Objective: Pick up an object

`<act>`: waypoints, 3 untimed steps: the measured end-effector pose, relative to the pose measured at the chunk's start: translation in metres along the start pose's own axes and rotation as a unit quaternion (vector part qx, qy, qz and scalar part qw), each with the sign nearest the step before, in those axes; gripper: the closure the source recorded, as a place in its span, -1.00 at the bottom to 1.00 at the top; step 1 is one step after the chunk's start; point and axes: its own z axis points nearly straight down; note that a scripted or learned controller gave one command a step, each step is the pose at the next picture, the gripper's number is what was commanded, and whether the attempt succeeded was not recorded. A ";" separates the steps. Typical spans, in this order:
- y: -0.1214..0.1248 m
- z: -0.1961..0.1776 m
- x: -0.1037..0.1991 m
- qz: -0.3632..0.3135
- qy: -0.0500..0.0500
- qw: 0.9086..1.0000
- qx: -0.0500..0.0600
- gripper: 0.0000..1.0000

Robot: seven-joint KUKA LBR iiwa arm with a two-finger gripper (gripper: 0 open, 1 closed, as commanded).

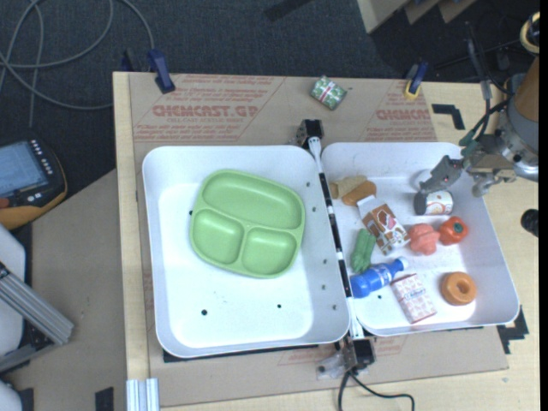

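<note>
Dark carpet floor with looping grey cable.

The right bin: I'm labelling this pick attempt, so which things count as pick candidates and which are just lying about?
Pick candidates, in the right bin:
white cup by the gripper
tomato
donut
blue bottle
green pickle

Lying about:
green divided plate in the left bin
small wrapped item on the cardboard

Grey metal claw, silvery wrist ring, orange band above, thin dark cables
</note>
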 end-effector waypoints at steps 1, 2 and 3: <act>0.013 0.099 0.043 0.000 0.000 1.000 0.000 -1.00; 0.008 0.173 0.050 0.000 0.000 1.000 -0.001 -1.00; 0.008 0.162 0.050 0.000 -0.001 1.000 -0.002 1.00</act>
